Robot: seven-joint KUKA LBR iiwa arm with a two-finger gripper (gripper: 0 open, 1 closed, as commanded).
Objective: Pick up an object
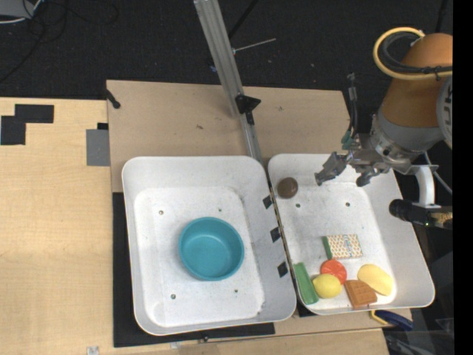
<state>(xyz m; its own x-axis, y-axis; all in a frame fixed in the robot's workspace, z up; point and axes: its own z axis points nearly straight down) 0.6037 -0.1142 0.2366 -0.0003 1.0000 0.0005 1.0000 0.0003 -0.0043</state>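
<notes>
My gripper (346, 172) hangs over the far part of the right bin (384, 198), its two fingers spread apart with nothing between them. A small brown ball (287, 188) lies in that bin's far left corner, left of the gripper. At the near end sit a patterned beige block (343, 245), a red ball (333, 269), a yellow lemon-like piece (327, 285), a yellow oval (375, 278), an orange-brown block (361, 293) and a green stick (305, 283).
The left bin (148, 198) holds a teal bowl (212, 248). A slanted aluminium rail (225, 58) rises behind the bins. Black clips (273, 234) line the divide between the bins. A blue and yellow item (392, 318) lies just outside the right bin's near corner.
</notes>
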